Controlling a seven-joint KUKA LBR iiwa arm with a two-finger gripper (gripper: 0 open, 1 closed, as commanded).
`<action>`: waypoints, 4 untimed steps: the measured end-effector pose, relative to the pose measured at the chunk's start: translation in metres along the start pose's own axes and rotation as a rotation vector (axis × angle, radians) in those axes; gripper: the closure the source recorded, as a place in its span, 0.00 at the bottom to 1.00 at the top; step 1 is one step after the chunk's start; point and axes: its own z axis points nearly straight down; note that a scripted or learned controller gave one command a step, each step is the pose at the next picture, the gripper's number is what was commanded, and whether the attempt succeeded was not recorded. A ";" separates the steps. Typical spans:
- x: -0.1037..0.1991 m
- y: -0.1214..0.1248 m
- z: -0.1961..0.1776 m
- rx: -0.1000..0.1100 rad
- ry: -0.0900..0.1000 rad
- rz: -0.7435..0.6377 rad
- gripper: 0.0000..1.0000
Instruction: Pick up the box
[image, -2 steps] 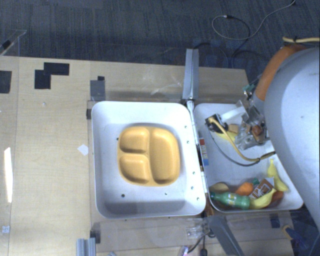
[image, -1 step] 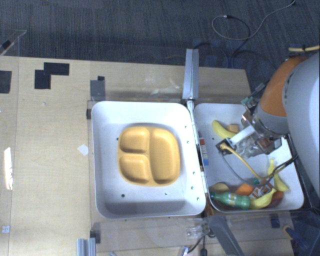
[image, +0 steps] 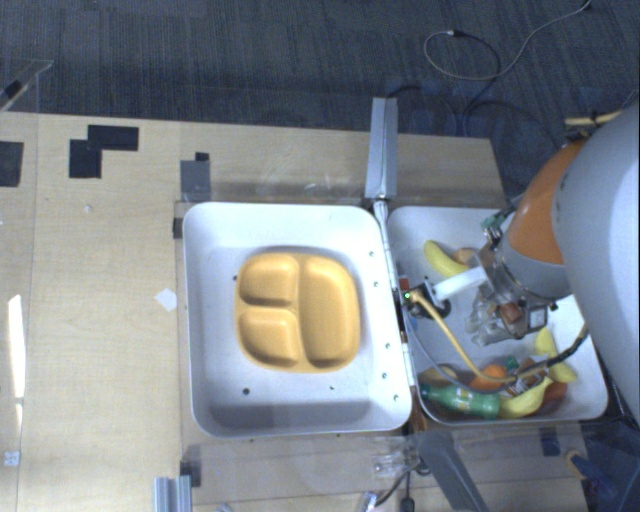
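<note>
My gripper (image: 496, 320) hangs low inside the right bin (image: 420, 235), under the grey arm with its orange band (image: 535, 215). It sits over the middle of that bin, above a small pile of toy items. What lies directly beneath it is hidden by the wrist. A yellow banana (image: 443, 258) lies just to its upper left. Along the bin's near edge lie another banana (image: 530, 398), a green piece (image: 468, 401) and an orange piece (image: 490, 377).
The left bin (image: 210, 320) holds a yellow three-compartment tray (image: 298, 308) at its centre. A yellow cable (image: 450, 335) runs across the right bin from the divider towards the near pile. A metal rail (image: 382, 150) stands between the bins at the back.
</note>
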 end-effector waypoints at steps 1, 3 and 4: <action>-0.031 0.034 0.094 -0.003 0.012 -0.112 1.00; -0.050 0.135 0.093 0.015 0.023 0.034 1.00; -0.047 0.133 0.082 0.015 0.026 0.026 1.00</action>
